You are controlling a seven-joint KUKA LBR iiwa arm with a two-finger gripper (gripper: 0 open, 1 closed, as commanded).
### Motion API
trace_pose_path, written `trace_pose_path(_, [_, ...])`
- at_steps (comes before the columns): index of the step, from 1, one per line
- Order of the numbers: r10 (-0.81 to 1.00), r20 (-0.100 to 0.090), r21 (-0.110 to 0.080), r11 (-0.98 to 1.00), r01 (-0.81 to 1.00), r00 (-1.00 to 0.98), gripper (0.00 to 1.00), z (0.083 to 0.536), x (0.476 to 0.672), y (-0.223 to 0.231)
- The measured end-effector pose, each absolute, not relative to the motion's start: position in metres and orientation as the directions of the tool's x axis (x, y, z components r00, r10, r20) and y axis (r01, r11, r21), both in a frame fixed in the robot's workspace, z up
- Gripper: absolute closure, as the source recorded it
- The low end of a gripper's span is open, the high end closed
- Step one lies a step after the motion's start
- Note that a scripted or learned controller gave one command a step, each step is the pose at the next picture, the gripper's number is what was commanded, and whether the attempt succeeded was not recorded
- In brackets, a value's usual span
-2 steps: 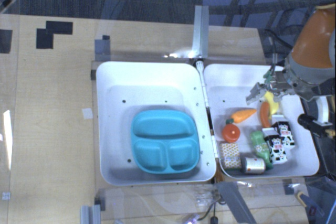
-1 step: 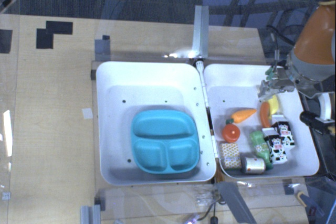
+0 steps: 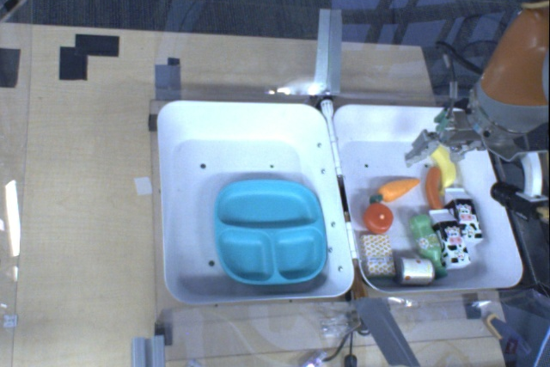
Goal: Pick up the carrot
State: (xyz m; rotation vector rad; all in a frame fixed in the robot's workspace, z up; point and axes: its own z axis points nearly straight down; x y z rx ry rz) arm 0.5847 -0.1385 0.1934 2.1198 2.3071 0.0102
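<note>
Overhead, gripper (image 3: pixel 436 142) near carrot (image 3: pixel 400 189)

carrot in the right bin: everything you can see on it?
The carrot is small, orange, smooth and looks like plastic, tapering toward its left end. It lies flat on the floor of the right bin, tilted slightly, thick end up to the right. Its thin end sits just above the tomato; whether they touch is unclear. The gripper hangs above and to its right, apart from it. Nothing covers it.
</note>
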Motion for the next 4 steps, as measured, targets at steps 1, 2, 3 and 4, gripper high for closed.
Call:
trace_pose_path(1, [0.993, -0.001, 0.004, 0.119, 0.993, -0.119, 0.00, 0.172, 0.555, -0.111])
trace_pose_path(2, [0.919, -0.014, 0.020, 0.394, 0.919, -0.393, 0.00, 0.095, 0.580, -0.123])
trace_pose_path(3, [0.919, -0.020, 0.029, 0.395, 0.918, -0.395, 1.00, 0.109, 0.583, -0.123])
trace_pose_path(4, [0.985, -0.003, 0.012, 0.170, 0.985, -0.170, 1.00, 0.090, 0.590, -0.124])
